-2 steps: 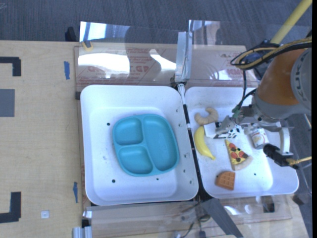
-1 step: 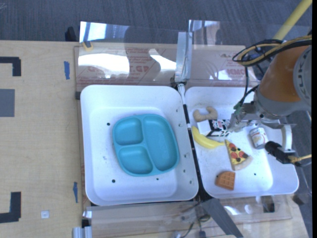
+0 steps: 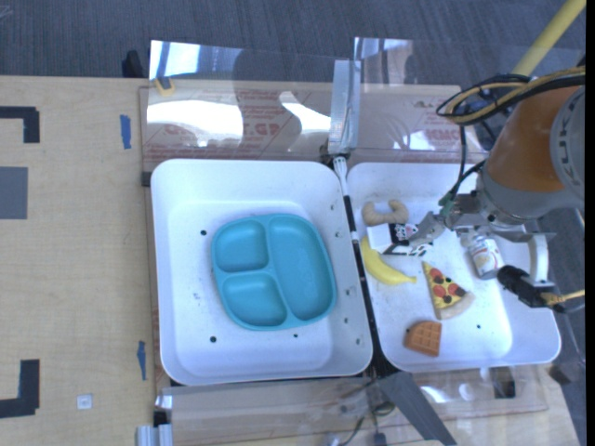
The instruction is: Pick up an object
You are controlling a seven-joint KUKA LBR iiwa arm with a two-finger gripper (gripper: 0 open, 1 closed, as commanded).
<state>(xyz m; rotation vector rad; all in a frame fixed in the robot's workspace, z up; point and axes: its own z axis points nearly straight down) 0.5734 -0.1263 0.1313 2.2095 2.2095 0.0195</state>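
The right bin (image 3: 530,337) holds several small toys. A yellow banana (image 3: 383,266) lies near its left wall. Beside it is a pizza slice (image 3: 445,291), and an orange waffle piece (image 3: 423,338) sits toward the front. A tan bone-shaped piece (image 3: 384,213) lies at the back left. A small white and silver can (image 3: 482,255) lies under the arm. My gripper (image 3: 420,238) hangs low over the bin, between the tan piece and the banana. It points left at a small black-and-white item (image 3: 400,234), and I cannot see whether it touches it.
The left bin (image 3: 177,277) holds a blue divided plate (image 3: 273,270). A clear plastic wall (image 3: 279,110) rises behind both bins. The grey and orange arm (image 3: 535,147) and its cables overhang the right bin's back right. Wooden bench surface (image 3: 65,249) lies to the left.
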